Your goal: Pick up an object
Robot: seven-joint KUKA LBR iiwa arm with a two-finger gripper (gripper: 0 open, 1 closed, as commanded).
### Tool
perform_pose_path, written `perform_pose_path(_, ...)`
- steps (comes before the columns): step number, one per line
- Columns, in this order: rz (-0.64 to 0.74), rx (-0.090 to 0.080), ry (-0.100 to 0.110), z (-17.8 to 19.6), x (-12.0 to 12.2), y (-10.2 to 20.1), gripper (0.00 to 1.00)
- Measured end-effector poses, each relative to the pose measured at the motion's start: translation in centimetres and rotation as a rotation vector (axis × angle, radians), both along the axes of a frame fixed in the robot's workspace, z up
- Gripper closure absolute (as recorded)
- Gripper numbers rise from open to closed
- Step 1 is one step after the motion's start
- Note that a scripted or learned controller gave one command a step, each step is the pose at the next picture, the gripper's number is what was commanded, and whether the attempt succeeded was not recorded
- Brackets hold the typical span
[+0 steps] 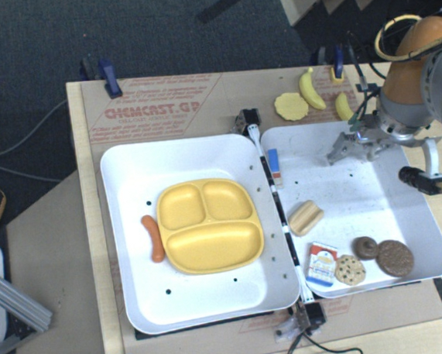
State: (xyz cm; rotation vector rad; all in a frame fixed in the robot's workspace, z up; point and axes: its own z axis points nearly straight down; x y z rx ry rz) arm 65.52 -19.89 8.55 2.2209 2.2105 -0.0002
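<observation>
The right bin (411, 216) holds a tan bread piece (303, 218), a small red, white and blue carton (320, 265), a pale speckled cookie (350, 270), a dark chocolate donut (365, 247) and a brown round cookie (395, 257). My gripper (357, 146) hangs low over the bin's far right corner, its grey fingers spread open with nothing between them. It is well away from the food items, which lie toward the near edge. In the left bin (128, 181) sits a yellow divided plate (208, 225) with an orange sausage (154, 238) beside it.
A small blue and white stick (274, 166) lies along the right bin's left wall. Two bananas (311, 90) and a yellow slice (291, 106) rest on the bench behind the right bin. A black piece of the arm (422, 180) sticks out over the bin's right rim.
</observation>
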Motion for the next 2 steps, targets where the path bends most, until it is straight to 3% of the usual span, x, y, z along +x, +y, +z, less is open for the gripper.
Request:
perform_pose_path(1, 0.004, 0.011, 0.015, -0.1, -10.4, 5.7, 0.00)
perform_pose_path(2, 0.007, 0.003, -0.001, 0.0, -3.7, 3.0, 0.00)
